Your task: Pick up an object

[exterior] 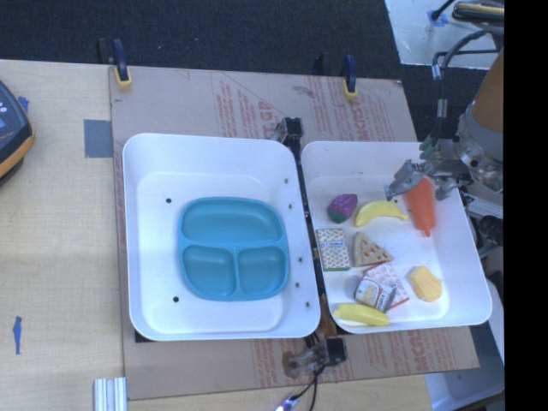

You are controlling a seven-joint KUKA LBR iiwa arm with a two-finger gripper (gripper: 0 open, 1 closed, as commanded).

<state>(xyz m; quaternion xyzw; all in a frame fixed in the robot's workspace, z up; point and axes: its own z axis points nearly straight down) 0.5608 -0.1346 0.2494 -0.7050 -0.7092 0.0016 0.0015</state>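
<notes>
Two white bins sit side by side on a brown board on a wooden bench. One bin, the left bin, holds a blue plate with three parts. The other, the right bin, holds toy food: an orange carrot, a yellow banana, a purple grape bunch, a small box, a sandwich wedge, a little carton, a corn piece and one more yellow toy near the front wall. The gripper is low at the back of the right bin, and its grey fingers look spread apart, with the top of the carrot right up against them. I cannot tell for sure if the carrot is really held or just touched. The carrot lies near the right wall, pointing toward the front, just beside the banana. It looks like a light, hard plastic toy, smooth and a bit slippery, so it could roll or pop out. The best place to take hold looks like the thick top part, across its round sides.
</notes>
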